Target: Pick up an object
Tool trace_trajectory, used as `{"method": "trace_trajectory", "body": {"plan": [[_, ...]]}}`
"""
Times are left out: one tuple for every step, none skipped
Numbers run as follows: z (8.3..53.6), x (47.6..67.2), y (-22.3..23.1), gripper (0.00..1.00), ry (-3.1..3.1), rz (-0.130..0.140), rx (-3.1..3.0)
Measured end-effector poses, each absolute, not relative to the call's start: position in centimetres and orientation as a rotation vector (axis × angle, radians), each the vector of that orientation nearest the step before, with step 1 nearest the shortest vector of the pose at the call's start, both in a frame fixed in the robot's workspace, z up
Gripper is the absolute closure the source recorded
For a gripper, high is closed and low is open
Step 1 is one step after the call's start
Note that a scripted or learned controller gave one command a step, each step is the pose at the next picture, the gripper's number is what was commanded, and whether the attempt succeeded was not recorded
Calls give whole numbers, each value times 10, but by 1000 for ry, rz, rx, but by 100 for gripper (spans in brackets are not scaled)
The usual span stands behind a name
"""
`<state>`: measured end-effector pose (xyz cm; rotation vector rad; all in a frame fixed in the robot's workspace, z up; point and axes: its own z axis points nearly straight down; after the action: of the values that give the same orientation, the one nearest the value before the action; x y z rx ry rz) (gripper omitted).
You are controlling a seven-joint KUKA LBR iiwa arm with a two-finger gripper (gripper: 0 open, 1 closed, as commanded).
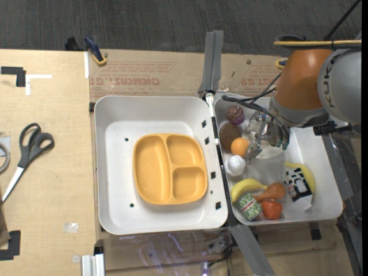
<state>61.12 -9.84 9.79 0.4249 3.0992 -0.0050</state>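
My gripper [267, 145] hangs low over the right bin [328, 171], in its upper middle part, just right of an orange ball [240, 146]. It is open, with nothing between its fingers. Left of it lie a brown oval fruit [228, 134], a purple fruit [234, 115] and a white ball [235, 165]. Along the bin's front edge are a banana [246, 187], a green packet [248, 206], a red tomato [272, 210], an orange-brown drumstick shape [271, 192] and a black, white and yellow item [298, 182].
The left bin [109, 171] holds a yellow divided plate [170, 168]. Scissors [27, 148] lie on the bench at far left. A grey divider bar [213, 62] stands behind the bins. The arm's orange band [302, 79] hangs over the right bin's back edge.
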Motion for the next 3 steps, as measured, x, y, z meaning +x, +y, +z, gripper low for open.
{"method": "trace_trajectory", "body": {"plan": [[109,614,-98,100,3092,-6,420],[244,625,-88,100,3124,-2,262],[104,633,-111,100,3067,0,648]]}}
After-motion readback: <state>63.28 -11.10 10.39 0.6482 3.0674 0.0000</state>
